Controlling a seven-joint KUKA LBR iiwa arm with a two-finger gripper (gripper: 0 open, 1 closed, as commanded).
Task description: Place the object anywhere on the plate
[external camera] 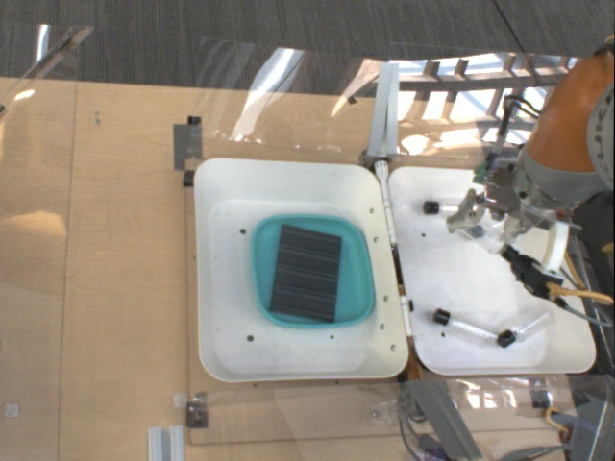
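A dark grey ribbed rectangular block [307, 272] lies flat on the teal plate [360, 281], which sits in the middle of the left white bin [221, 257]. The block rests fully inside the plate's rim, slightly tilted. My gripper [488, 219] hangs over the upper part of the right bin [567, 353], well to the right of the plate. Its fingers [467, 213] stand apart with nothing between them.
In the right bin lie a small black cap [430, 206] near the top left, a clear tube with black ends [471, 328] near the front, and a second clear piece [534, 323] beside it. A metal divider post [383, 113] rises between the bins.
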